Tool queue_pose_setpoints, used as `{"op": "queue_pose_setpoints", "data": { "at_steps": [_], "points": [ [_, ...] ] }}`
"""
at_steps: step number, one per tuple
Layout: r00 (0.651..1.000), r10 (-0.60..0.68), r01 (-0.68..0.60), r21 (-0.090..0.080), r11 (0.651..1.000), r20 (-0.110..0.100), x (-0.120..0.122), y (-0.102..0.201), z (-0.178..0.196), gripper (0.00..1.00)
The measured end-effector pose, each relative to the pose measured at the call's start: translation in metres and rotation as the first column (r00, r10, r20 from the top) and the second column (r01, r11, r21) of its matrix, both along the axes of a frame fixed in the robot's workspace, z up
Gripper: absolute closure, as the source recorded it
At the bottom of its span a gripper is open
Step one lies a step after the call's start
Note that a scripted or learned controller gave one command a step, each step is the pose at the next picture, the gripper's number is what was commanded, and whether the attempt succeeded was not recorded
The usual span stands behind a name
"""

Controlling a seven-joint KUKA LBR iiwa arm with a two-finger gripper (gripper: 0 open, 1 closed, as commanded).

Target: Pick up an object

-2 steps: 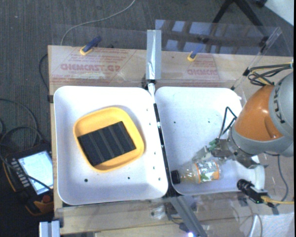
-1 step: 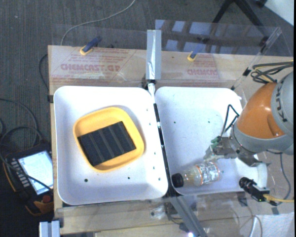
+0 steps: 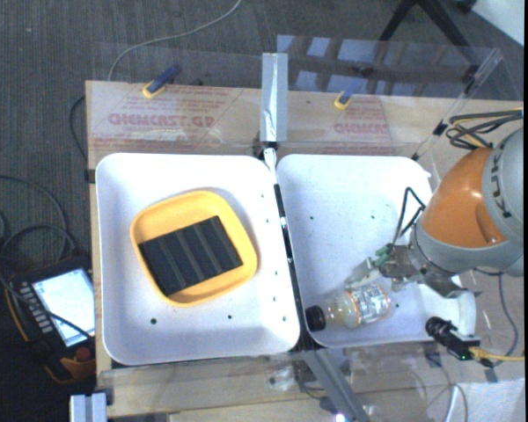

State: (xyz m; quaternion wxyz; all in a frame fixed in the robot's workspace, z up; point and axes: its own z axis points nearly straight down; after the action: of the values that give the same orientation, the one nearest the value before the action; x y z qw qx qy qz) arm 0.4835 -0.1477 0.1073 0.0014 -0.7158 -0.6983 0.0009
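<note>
Nearest the camera, a clear plastic bottle [image 3: 359,307] with a black cap lies on its side at the front edge of the right bin [image 3: 334,209], cap toward the divider between the bins. Behind everything, the wooden bench [image 3: 185,117] carries both trays. In the left bin [image 3: 114,200] sits a yellow dish [image 3: 150,222] bearing a black ridged pad [image 3: 192,255]. From the right, the grey arm [image 3: 475,222] with its orange band reaches down; its gripper [image 3: 389,264] hangs just above the bottle's base end. Whether its fingers are spread or closed I cannot tell.
</note>
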Motion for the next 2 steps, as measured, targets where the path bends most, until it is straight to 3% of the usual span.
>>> {"op": "queue_pose_setpoints", "data": {
  "at_steps": [1,2],
  "points": [
    [0.999,0.046,-0.045,-0.018,0.999,0.023,0.005,0.028,-0.015,0.0],
    [1.0,0.031,-0.031,-0.001,1.0,0.002,0.005,-0.015,-0.003,0.0]
  ]
}}
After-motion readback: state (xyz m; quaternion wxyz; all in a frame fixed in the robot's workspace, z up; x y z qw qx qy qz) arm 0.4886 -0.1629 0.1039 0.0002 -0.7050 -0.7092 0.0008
